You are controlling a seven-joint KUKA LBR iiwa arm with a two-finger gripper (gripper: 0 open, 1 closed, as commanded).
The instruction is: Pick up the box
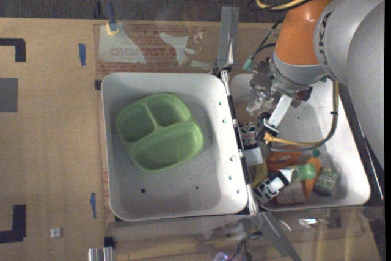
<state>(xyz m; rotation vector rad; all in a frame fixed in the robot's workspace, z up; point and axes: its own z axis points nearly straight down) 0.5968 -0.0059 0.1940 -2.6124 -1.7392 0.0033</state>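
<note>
1. Cardboard-topped counter (49,131) carries two white bins: left bin (122,192) has one green divided plate (160,130).
2. Right bin (354,186): box (274,185) among clutter at the near edge.
3. My claw (264,112) hangs above; can't tell its grip.

My bench (49,150): tan, with blue tape marks.
On it: left bin (122,192) and right bin (357,186), touching, side by side.
</note>
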